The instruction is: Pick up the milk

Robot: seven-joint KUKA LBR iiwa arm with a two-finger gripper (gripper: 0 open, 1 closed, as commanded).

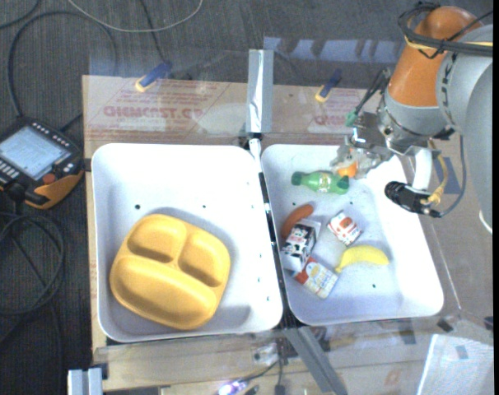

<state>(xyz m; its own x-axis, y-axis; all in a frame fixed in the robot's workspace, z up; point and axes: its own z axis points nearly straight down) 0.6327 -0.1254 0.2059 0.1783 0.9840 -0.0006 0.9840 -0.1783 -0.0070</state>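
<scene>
Grey arm with orange band (422, 60) enters from 3 o'clock and reaches over the far edge of the right shallow white bin (414, 299); its two-finger gripper (354, 159) sits at about 1 o'clock of that bin, just above a small orange object (346, 170); cannot tell how far the gripper is open or whether it grips anything.

Milk, a small white carton with black-and-red print (298, 241), lies near the bin's 9 o'clock side, well apart from the gripper; a brown-red sausage-shaped piece (297, 217) touches it at 12 o'clock; a flat white packet with red and yellow print (317, 277) lies just beside it at 5 o'clock; a small red-and-white box (343, 228) lies near it at 2 o'clock.

Green plastic bottle lying on its side (320, 181) is at the bin's 12 o'clock, just beside the gripper; yellow banana (363, 257) rests toward 4 o'clock.

Left shallow white bin (142, 171) holds a large yellow moulded tray, inverted (171, 270), at its 6 o'clock.

Black handheld control pendant (31, 159) lies on the floor at 9 o'clock.
</scene>
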